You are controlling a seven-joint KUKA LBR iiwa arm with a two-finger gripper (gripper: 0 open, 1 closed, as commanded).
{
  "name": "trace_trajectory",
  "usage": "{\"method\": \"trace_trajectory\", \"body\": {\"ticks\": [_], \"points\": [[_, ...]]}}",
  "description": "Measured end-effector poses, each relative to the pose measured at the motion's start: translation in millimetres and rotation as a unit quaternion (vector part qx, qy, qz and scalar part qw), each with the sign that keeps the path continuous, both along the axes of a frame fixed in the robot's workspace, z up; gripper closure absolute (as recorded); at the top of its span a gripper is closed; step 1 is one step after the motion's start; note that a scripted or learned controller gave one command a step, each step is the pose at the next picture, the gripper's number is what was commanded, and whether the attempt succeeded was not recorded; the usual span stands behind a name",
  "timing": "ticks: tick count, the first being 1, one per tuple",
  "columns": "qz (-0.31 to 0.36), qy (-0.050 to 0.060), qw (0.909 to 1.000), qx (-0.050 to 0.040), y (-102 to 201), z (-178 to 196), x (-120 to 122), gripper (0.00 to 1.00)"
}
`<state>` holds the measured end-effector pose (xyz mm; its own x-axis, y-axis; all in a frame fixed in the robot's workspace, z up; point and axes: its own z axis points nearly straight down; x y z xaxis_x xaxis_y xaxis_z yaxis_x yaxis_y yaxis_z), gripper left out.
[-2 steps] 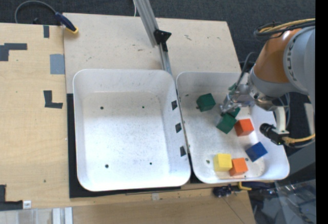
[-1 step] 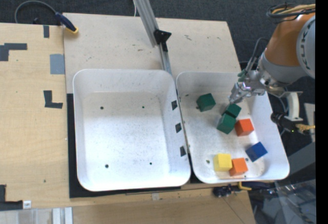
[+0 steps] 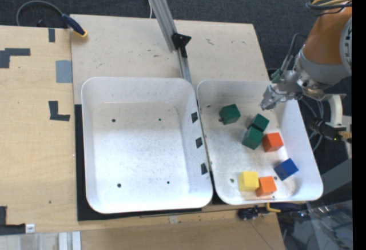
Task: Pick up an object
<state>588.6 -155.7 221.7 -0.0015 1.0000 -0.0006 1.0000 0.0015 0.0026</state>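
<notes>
The right bin (image 3: 297, 123) holds several small blocks. A green cube (image 3: 230, 114) lies near its middle, and two more green blocks (image 3: 255, 131) sit stacked close together beside an orange cube (image 3: 273, 141). Toward the front are a blue cube (image 3: 286, 168), a yellow cube (image 3: 249, 180) and another orange cube (image 3: 266, 186). My gripper (image 3: 270, 100) hangs over the bin's back right part, above and right of the green blocks. Nothing shows between its fingers.
The left bin (image 3: 91, 129) stands beside the right one. A slanted metal bar (image 3: 160, 3) runs down to the bins' shared edge at the back. Cables lie to the right of the bench, and a blue and yellow tool (image 3: 74, 26) rests at the back left.
</notes>
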Motion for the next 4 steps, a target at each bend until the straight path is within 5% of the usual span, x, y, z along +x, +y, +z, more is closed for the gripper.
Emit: {"method": "trace_trajectory", "body": {"ticks": [4], "points": [[0.002,0.003,1.0,0.0009,210,-5,-51,1.0]]}}
